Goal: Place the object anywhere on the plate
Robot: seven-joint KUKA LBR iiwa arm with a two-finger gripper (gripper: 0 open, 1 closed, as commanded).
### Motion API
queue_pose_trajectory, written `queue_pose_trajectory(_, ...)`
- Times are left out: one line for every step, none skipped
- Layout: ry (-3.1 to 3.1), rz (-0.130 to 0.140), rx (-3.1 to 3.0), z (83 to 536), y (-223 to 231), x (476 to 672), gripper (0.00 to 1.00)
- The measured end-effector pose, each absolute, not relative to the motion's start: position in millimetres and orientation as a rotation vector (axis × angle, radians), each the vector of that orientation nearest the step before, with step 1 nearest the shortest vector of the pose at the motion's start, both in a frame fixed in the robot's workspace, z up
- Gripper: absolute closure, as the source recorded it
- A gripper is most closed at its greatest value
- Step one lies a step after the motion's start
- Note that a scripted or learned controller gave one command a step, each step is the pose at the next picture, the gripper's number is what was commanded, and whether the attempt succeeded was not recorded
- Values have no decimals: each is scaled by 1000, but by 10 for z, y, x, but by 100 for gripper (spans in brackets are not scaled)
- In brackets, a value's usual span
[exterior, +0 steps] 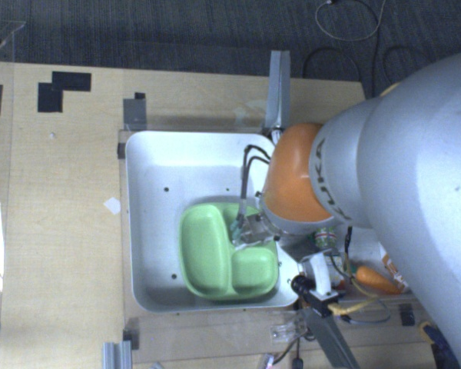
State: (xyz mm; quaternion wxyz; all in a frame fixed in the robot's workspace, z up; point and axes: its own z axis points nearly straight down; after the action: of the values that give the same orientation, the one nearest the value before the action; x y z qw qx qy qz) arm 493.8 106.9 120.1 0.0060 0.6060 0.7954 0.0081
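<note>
A light green plate point(215, 250) with two compartments lies in the left white bin point(150, 206), toward its front right. My gripper point(247, 231) hangs over the plate's right rim, where the two compartments meet. The grey arm and its orange band point(292, 179) cover the space just right of the plate. An orange object point(371, 280) with a pale end lies to the right, under the arm and partly hidden by it.
The left bin's floor is bare white to the left of and behind the plate. Metal brackets point(277, 91) stand at the bin's back edge. Black patches point(61, 89) mark the wooden bench at the far left. Cables point(346, 306) run near the front right.
</note>
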Motion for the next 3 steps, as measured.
queue_pose_trajectory(2492,19,1896,1167,1071,4925,0)
queue_pose_trajectory(2635,7,1705,1785,1221,4878,0)
queue_pose_trajectory(2548,4,1834,1686,1444,4871,0)
